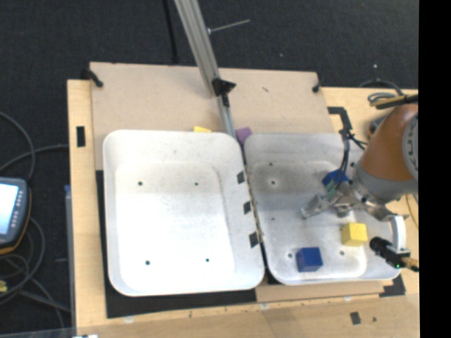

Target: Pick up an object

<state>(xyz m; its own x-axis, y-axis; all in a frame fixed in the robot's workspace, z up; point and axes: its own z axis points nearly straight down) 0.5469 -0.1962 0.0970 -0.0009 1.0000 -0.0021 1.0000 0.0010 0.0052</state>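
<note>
Two small solid blocks lie in the right-hand shallow white plastic bin (282, 153): a dark blue cube (309, 258) near the bin's near edge, and a yellow cube (354, 233) to the right of it and a little farther back, the two near each other but apart. Both rest flat on the bin floor with their top faces lit. The grey arm with the orange band (391, 153) reaches in from the right, and its metal two-finger gripper (315, 208) hangs low over the middle of the right bin, left of the yellow cube and farther back than the blue one. Nothing can be seen between its tips, but they are thin and blur into the speckled floor, so how far apart they stand cannot be told. A blue fitting sits on the wrist just above the fingers. Behind the bins, a small yellow piece (202, 129) and a small purple piece (243, 134) peek over the far rims, mostly hidden, beside a slanted grey metal post (197, 34). The left-hand white bin (113, 189) touches the right one along their shared rim. The arm's bulk cuts off the right bin's right wall, while the blue cube has open floor on its left.
</note>
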